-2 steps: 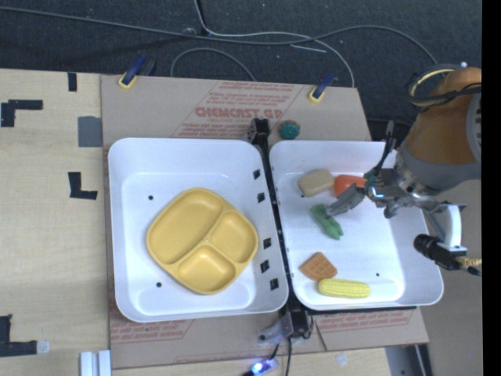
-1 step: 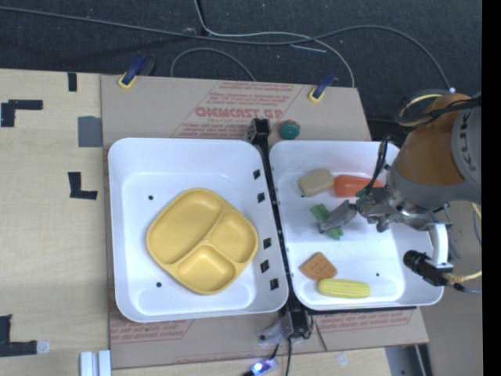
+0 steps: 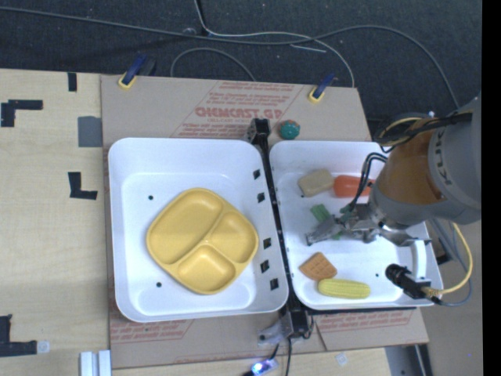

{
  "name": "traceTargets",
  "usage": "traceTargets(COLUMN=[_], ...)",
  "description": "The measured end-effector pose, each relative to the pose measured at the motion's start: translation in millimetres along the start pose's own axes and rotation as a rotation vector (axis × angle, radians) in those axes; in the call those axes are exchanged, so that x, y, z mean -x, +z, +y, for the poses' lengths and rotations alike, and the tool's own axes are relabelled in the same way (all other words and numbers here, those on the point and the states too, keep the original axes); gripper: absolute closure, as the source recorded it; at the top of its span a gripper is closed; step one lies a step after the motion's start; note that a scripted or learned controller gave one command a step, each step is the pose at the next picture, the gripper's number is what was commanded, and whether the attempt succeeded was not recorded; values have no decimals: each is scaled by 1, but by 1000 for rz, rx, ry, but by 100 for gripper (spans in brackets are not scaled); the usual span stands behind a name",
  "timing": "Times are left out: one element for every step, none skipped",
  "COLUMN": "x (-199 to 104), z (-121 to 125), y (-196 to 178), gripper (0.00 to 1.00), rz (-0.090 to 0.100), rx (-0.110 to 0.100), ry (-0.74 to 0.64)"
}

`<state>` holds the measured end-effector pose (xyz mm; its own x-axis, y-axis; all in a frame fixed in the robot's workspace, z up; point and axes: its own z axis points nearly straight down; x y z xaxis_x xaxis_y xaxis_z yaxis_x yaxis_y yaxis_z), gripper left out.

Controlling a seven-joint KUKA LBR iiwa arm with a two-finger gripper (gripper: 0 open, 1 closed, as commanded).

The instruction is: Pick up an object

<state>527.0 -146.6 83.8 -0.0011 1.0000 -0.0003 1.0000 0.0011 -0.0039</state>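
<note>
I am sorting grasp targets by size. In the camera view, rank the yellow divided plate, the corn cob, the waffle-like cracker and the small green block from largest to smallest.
1. yellow divided plate
2. corn cob
3. cracker, close to the corn cob
4. green block

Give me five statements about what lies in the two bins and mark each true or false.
1. The yellow divided plate lies in the left bin. True.
2. The corn cob lies in the left bin. False: it lies in the right bin, near its front edge.
3. The teal ball sits outside both bins, on the cardboard behind them. True.
4. The orange waffle-like piece rests on the yellow divided plate. False: it lies on the right bin's floor, just behind the corn cob.
5. The gripper is over the left bin. False: it is over the right bin, close to a small green piece.
</note>
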Motion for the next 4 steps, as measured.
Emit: traceTargets(x=[0, 3, 2, 2], z=[1, 6, 3, 3], y=[-14, -75, -137, -135], gripper=[100, 100, 100, 100], rz=[-1, -1, -1, 0], rx=[3, 7, 7, 3], ry=[0, 0, 0, 0])
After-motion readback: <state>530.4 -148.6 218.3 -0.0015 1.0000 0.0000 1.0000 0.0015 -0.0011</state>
